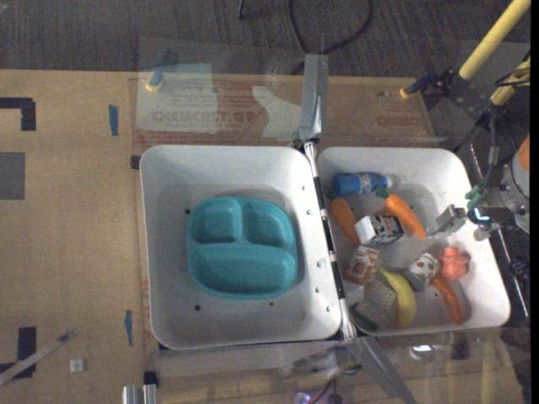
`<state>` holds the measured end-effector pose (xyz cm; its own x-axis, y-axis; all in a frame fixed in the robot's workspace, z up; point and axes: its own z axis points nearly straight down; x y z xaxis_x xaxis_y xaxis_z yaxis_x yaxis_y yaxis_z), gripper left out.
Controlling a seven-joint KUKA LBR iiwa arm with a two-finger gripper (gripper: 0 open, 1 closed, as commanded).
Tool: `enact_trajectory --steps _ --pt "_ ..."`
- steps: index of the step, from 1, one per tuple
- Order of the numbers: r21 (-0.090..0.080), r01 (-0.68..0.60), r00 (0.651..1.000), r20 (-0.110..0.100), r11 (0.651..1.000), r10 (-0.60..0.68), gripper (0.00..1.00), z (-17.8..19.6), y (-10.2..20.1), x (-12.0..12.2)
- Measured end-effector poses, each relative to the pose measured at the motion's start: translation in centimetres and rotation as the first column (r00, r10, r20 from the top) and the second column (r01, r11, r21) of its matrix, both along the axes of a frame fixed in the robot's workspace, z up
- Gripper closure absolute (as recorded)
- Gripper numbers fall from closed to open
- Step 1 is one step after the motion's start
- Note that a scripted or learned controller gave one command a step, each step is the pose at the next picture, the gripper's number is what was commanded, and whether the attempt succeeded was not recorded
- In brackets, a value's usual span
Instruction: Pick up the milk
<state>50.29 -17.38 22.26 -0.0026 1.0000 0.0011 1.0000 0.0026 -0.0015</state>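
We see tan bench point(67, 251). Two white bins side by side on it: left bin point(160, 171), right bin point(488, 297). We note blue tape strips point(113, 120), black marks point(18, 112) along left edge.

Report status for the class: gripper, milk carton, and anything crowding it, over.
Gripper over the right bin, nothing seen between its fingers. Milk carton on its side, apart from the gripper. Two carrots flank it; juice box just below.
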Motion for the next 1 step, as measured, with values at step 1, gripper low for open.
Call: enact_trajectory --steps 1 --pt "-0.002 -0.064 0.998 0.007 0.998 0.064 0.00 -9.18 4.85 5.82"
